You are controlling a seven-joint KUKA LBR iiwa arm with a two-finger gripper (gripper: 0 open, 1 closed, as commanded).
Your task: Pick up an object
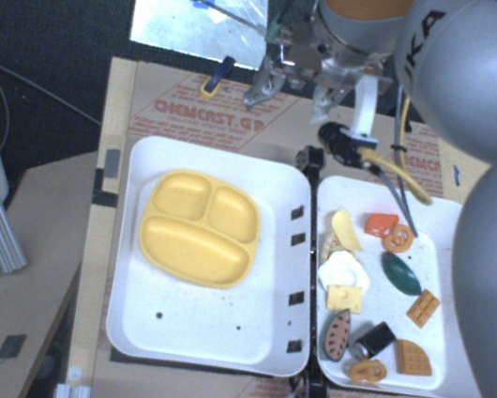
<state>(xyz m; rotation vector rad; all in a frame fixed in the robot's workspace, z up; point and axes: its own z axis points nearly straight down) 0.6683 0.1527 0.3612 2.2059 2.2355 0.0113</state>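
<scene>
The left white bin [123, 314] holds a yellow three-compartment plastic plate [198, 227]; the right white bin [447, 371] holds small toy foods [375, 292]. The claw [295, 97] hangs with fingers apart, holding nothing.

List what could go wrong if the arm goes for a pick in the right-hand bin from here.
1. The toy food in the right bin is crowded: the fried egg, cheese piece and banana slice touch or overlap, so a grasp may catch two or slip.
2. The gripper hangs beyond the bins' far edge, so a long descent leaves room for misalignment.
</scene>
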